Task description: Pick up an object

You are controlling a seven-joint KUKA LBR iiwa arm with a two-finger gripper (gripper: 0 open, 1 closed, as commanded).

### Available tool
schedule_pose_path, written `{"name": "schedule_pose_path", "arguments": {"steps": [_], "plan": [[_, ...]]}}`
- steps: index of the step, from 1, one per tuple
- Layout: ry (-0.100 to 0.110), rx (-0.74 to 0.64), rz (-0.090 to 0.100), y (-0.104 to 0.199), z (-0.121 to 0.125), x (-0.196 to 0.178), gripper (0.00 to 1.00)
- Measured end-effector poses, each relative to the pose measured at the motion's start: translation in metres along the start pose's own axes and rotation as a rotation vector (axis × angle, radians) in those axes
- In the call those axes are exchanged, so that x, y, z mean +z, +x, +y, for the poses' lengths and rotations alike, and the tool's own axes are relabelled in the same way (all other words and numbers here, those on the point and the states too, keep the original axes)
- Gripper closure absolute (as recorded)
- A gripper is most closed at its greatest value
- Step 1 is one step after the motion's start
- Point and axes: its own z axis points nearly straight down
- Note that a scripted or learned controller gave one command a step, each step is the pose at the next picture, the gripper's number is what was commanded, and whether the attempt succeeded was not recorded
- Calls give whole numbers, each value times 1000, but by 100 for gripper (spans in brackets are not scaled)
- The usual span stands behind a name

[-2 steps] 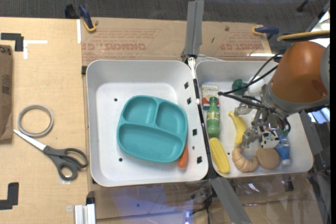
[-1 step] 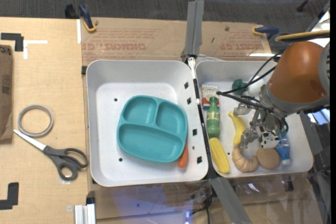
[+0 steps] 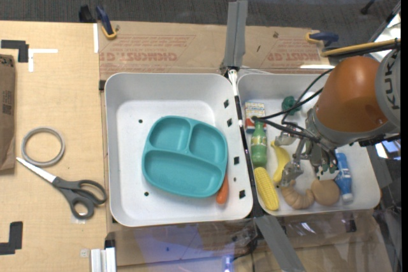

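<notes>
We see the gripper (image 3: 299,170) low in the right bin (image 3: 363,204), hanging over a croissant-like pastry (image 3: 298,197) near the bin's near wall, beside a banana (image 3: 281,161) and a corn cob (image 3: 266,187); whether the jaws are released or clenched we cannot tell. We judge these toy foods light, fairly stiff and slick-skinned; the pastry's narrower middle looks the safest hold, its curved ends likely to slip; the crowding neighbours may be nudged.
</notes>
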Motion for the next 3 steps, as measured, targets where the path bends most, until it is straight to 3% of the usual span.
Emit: {"name": "schedule_pose_path", "arguments": {"steps": [2,3], "plan": [[2,217,-4,19,1,-1,0],[-2,172,3,13,-9,0,0]]}}
